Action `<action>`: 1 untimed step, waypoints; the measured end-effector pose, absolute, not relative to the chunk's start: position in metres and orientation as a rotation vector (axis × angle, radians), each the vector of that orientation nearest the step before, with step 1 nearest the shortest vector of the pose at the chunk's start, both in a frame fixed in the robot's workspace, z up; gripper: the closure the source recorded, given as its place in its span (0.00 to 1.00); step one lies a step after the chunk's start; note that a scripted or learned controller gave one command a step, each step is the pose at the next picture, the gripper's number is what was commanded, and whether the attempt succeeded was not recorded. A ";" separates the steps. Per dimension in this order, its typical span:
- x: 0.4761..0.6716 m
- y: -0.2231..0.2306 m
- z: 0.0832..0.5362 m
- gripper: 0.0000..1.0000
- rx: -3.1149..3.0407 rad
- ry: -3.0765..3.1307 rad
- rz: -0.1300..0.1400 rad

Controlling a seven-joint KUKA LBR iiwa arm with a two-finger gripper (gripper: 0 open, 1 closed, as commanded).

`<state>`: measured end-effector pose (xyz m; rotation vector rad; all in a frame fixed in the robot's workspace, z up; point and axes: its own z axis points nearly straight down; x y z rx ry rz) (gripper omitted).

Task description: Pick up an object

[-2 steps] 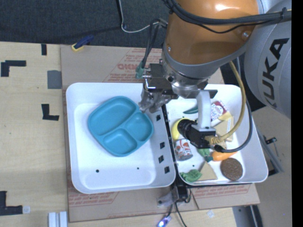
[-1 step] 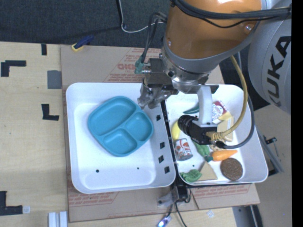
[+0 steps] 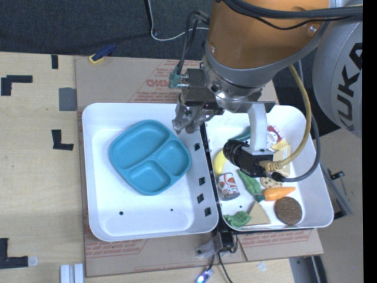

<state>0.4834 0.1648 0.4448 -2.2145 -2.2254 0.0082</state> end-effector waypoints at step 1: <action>0.484 0.165 0.454 1.00 -2.213 -2.227 0.011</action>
